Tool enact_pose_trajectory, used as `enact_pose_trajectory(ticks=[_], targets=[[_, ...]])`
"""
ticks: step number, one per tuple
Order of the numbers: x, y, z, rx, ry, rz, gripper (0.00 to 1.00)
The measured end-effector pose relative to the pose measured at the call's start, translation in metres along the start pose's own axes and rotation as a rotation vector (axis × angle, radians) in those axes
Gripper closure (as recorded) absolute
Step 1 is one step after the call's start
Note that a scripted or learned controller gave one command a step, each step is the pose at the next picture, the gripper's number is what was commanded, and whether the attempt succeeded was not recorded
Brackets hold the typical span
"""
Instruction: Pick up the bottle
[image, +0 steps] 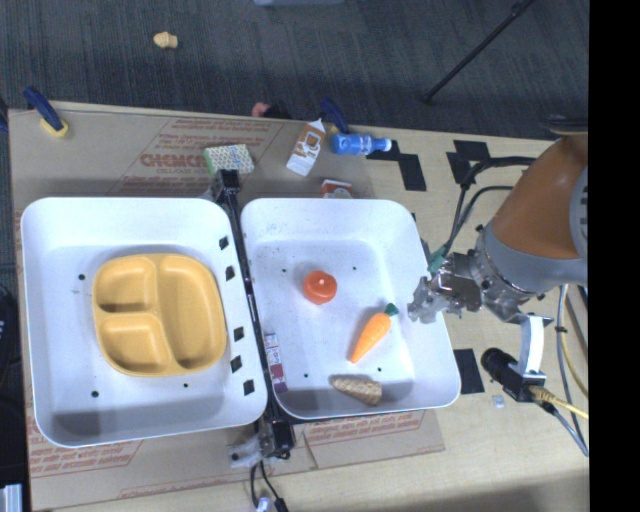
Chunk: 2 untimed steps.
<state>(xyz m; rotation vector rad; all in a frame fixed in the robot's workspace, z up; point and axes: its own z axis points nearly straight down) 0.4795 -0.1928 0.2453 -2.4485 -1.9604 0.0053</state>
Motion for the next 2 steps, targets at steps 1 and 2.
enact_pose_trajectory(ticks=[1, 2], targets=[[-0.009, -0.002, 0.014, 0.001, 0.001, 0.039, 1.00], [-0.009, -0.001, 0.003, -0.003, 0.001, 0.473, 1.00]])
